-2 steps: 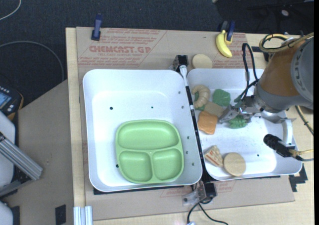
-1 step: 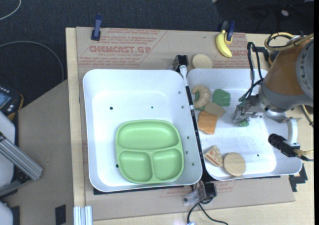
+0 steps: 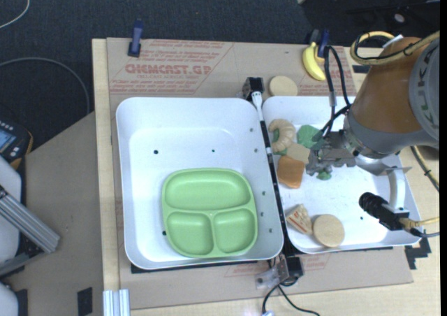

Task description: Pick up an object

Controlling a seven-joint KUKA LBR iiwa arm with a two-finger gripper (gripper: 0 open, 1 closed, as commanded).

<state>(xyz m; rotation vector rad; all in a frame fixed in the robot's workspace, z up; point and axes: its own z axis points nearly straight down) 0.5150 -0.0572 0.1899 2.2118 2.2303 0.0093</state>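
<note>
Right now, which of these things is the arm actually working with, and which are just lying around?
Part of the job:
- two-finger gripper, low in the right white bin
- orange block
- green piece
- tan twisted piece
- round beige disc
- sandwich-like wedge

Just lying about:
- green divided plate in the left white bin
- yellow banana-shaped thing and pale disc on the board

Beyond my two white bins (image 3: 140, 133) I see a blue clamp (image 3: 135, 36), a yellow banana (image 3: 313, 61) (half hidden by cable), and the table (image 3: 70, 168).
</note>
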